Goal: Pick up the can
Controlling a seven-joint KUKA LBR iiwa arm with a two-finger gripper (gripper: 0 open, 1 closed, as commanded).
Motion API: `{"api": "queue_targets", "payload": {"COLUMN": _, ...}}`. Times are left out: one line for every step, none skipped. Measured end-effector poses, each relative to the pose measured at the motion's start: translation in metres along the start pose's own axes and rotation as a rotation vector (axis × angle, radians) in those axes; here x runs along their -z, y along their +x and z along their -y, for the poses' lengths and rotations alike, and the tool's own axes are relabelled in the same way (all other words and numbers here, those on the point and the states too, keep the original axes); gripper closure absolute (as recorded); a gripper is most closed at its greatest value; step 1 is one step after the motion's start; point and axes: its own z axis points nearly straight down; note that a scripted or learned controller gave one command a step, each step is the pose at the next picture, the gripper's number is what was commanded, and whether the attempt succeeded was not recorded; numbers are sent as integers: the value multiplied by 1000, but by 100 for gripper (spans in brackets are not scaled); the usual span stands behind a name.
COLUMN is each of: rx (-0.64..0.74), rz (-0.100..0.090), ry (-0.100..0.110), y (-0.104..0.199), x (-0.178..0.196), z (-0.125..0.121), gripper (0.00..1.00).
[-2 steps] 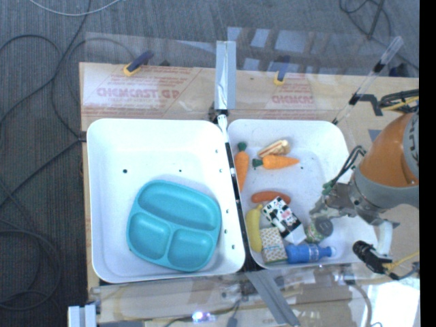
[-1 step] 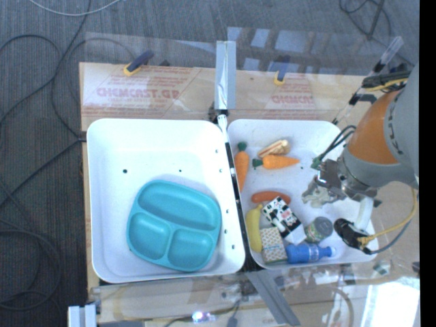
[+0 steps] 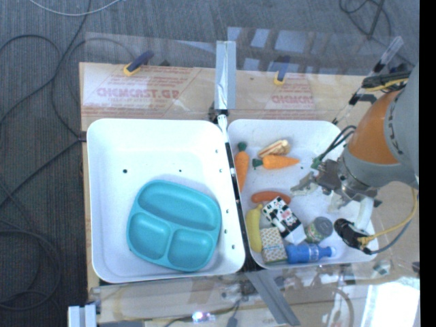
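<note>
Can stands upright near the front of the right bin, just above the blue bottle and right of the cow-patterned block. Gripper hangs over the bin's middle, above and apart from the can; cannot tell how its jaws stand. Two carrots lie farther back. Left bin holds a teal tray.

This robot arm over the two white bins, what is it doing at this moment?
The arm reaches in from the right over the right bin, which holds toy food: two carrots, a sausage, a blue bottle and a can. Its gripper hangs above the bin's middle, up and slightly right of the can, with nothing visibly held. The can lies in the bin near the bottle. The left bin holds a teal divided tray.
</note>
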Motion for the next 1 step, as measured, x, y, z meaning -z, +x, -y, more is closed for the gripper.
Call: {"api": "queue_targets", "payload": {"rx": 99, "rz": -15, "ry": -3, "y": -48, "x": -31, "z": 18, "gripper": 0}}
